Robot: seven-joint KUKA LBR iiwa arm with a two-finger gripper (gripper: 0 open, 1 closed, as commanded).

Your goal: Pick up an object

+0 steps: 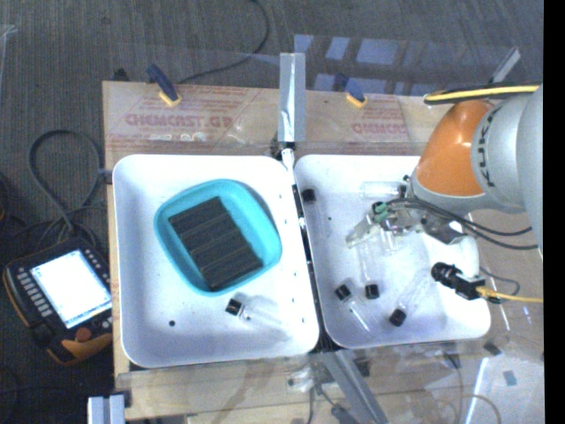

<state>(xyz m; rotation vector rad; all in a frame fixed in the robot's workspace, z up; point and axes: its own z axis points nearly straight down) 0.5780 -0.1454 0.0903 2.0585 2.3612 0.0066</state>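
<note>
we see the two-finger gripper [381, 222] low in the right white bin [331, 179], among clear plastic vials with black caps [402, 306]; whether it is parted we cannot tell. we judge the vials light, slick and rigid, best gripped across the body. the bin wall is close; the middle offers room.

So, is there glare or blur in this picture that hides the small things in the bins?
Camera view: even light and soft shadows; the clear vials in the right bin nearly vanish against the white; the pincer looks blurred; the blue bowl is sharp.
</note>
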